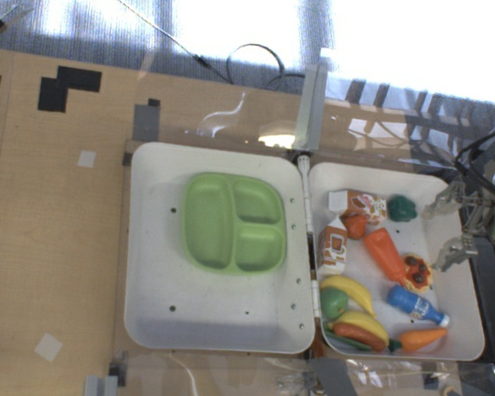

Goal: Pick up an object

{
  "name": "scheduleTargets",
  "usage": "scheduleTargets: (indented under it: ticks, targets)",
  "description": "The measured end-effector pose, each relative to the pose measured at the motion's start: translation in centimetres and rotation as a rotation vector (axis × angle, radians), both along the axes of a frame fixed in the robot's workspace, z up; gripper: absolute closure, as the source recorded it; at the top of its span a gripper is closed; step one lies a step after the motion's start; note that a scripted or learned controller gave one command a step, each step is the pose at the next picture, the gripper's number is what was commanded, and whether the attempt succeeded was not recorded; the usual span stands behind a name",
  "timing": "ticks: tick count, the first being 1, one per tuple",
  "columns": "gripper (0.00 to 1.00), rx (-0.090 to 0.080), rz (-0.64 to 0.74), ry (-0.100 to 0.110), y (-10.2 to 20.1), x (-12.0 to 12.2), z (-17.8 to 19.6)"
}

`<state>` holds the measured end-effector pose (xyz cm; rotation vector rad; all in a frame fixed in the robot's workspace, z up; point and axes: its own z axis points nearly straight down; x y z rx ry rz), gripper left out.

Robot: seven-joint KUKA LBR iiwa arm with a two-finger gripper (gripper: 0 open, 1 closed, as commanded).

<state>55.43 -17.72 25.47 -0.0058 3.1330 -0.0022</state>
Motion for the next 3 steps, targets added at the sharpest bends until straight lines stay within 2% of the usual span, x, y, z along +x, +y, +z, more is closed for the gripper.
scheduleTargets:
  ticks: [1, 2, 3]
  targets:
    - [0.0, 0.005, 0.028, 0.013, 4.2, -0.7, -14.1]
    - [0.0, 0.002, -0.145, -0.004, 2.1, -1.5, -16.5]
    - [1.0, 0.001, -0.137, -0.016, 2.2, -1.1, -15.1]
